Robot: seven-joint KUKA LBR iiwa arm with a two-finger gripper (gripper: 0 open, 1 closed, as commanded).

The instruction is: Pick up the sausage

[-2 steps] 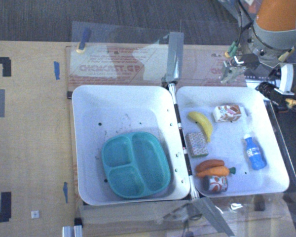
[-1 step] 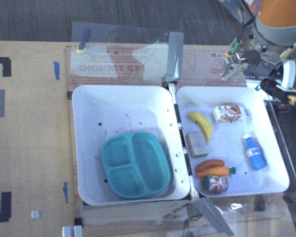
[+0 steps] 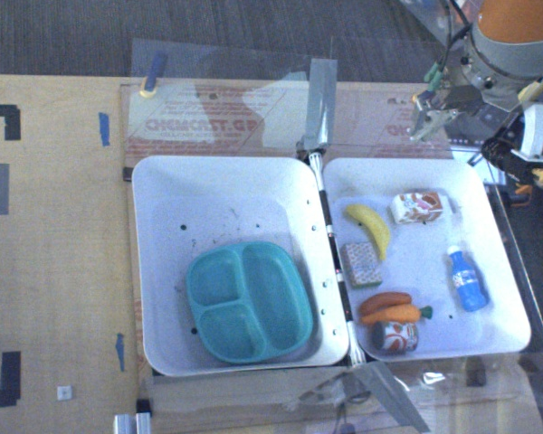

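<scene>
The sausage (image 3: 384,300), short and reddish brown, lies in the lower part of the right bin (image 3: 502,242). It rests against an orange carrot (image 3: 395,314) just below it. My gripper (image 3: 423,116) hangs above the bench beyond the right bin's far edge, well away from the sausage. It is open, with nothing between its fingers.
The right bin also holds a banana (image 3: 371,227), a checkered sponge (image 3: 361,264), a white and red carton (image 3: 418,207), a blue bottle (image 3: 468,280) and a can (image 3: 396,336) under the carrot. A teal divided plate (image 3: 248,302) lies in the left bin (image 3: 163,197).
</scene>
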